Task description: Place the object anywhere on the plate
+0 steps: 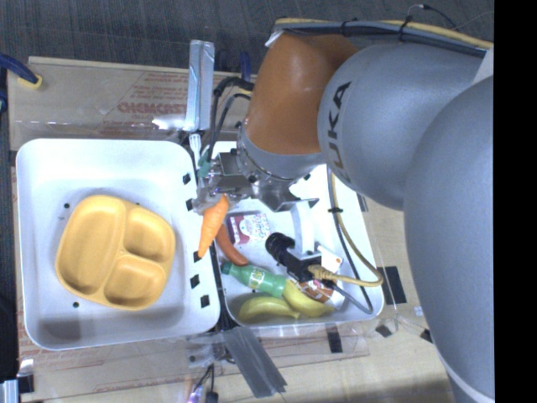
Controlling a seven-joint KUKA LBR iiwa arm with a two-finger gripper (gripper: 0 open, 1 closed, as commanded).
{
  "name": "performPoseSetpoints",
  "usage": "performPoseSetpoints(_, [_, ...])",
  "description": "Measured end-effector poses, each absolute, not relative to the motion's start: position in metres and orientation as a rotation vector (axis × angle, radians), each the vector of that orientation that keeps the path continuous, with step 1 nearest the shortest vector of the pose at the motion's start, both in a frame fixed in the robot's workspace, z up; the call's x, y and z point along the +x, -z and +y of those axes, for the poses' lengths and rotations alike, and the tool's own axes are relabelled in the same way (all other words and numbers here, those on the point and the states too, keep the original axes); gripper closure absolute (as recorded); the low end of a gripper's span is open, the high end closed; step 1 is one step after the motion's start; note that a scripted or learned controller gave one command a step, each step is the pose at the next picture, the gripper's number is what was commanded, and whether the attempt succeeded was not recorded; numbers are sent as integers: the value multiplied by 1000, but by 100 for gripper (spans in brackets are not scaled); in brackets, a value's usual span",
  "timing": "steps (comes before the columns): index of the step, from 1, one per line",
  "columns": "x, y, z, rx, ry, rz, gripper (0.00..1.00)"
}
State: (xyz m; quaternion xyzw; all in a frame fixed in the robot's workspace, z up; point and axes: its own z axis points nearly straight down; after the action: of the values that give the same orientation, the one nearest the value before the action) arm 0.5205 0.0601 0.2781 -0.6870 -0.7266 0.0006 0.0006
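Hand (216, 193) grips the carrot (210, 225) by its top, long axis hanging down over the bin divider, with the yellow plate (115, 249) just leftward.

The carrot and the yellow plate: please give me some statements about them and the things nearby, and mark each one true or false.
1. The carrot lies on the yellow plate. False: it hangs under the gripper, over the wall between the two bins.
2. The yellow plate has three compartments. True.
3. The plate sits in the right bin. False: it sits in the left bin.
4. A banana lies in the right bin. True.
5. The green bottle stands upright. False: it lies on its side, next to the banana.
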Motion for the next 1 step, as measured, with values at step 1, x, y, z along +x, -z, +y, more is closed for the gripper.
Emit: performPoseSetpoints(1, [543, -287, 109, -2023, -2, -2403, 100])
